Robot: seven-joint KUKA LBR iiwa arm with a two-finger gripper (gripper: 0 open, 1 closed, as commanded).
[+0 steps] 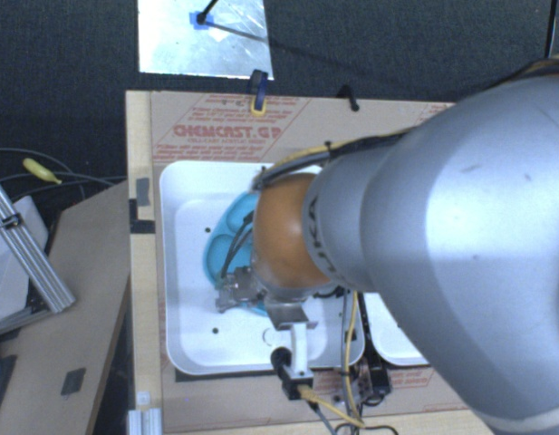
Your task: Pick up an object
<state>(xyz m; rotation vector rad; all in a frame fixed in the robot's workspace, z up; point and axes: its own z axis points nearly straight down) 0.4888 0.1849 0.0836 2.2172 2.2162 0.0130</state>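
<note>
From my feed the grey arm [460, 243] sweeps in from the right and fills most of the view, its orange band [284, 234] angled down over the left white bin [184, 243], and the gripper [238, 293] sits low inside that bin; I cannot tell what state the tool is in. A blue object [226, 238] lies in the same bin, just beside the gripper and partly under the wrist. Its visible part runs roughly from upper right to lower left.
</note>
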